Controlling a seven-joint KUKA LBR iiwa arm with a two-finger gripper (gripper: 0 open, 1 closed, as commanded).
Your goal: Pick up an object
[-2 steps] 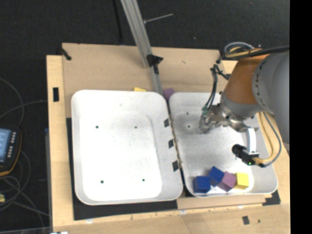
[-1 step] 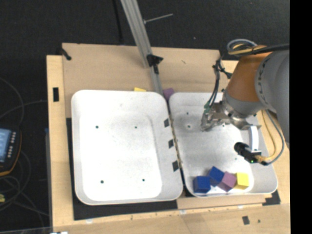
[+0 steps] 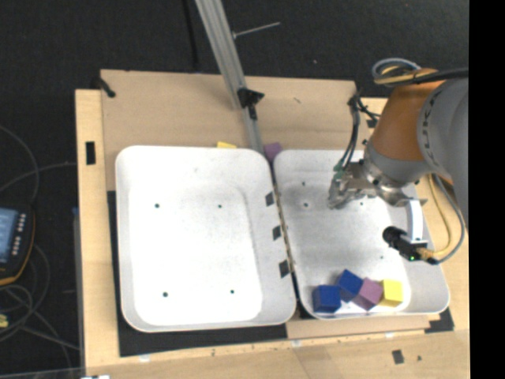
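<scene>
Smooth square-edged blocks – two blue (image 3: 338, 289), a purple (image 3: 368, 291), a yellow (image 3: 392, 291) – lie well below the pincer (image 3: 339, 197), apart from it; pincer's grip state can't tell.

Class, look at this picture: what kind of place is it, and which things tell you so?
Probably a robotics lab bench: a robot arm over two white bins, with coloured blocks for grasping practice.

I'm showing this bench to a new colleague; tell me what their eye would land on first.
First, the grey arm with its orange band, reaching in from the right with its gripper over the upper part of the right white bin. Next, the small coloured blocks bunched at that bin's near edge: two blue cubes, a purple cube and a yellow cube.
</scene>
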